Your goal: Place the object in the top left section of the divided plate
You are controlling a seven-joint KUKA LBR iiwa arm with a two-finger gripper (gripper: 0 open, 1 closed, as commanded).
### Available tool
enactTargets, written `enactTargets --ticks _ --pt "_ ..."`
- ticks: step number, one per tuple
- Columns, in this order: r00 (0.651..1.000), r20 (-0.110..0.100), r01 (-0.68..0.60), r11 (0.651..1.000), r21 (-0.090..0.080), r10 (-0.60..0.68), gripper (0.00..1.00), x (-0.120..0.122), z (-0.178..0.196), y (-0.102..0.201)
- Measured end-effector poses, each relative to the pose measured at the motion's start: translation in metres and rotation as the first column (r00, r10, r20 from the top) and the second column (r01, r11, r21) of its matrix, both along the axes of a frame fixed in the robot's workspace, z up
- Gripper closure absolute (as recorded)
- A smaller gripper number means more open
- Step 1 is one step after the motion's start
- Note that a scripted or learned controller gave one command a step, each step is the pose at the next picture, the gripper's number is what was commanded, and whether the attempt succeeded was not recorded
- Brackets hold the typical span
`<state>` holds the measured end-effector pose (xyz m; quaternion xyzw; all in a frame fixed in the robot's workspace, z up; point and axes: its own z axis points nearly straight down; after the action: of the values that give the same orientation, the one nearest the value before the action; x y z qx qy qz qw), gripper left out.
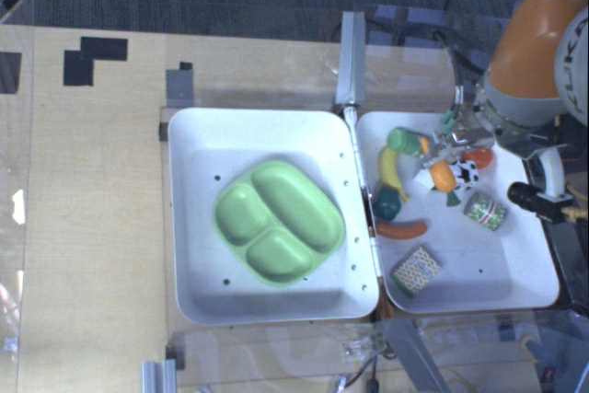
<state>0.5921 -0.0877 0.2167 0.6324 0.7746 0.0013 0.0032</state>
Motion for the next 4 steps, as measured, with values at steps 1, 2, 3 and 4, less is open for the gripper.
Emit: enactTargets --ticks 1,2,3,4 --pt "0.997 0.000 -0.083 0.997 0.002 0.083 1.00 -0.054 0.023 0.088" --pt "0.991 -0.004 0.133 0.991 0.003 -0.133 1.00 -0.098 0.018 0.151" --pt "0.983 -0.003 0.184 0.983 0.003 -0.183 1.00 -0.070 0.005 0.134" --pt "0.992 -0.004 0.125 0.992 0.003 -0.125 1.00 -0.105 0.005 0.174"
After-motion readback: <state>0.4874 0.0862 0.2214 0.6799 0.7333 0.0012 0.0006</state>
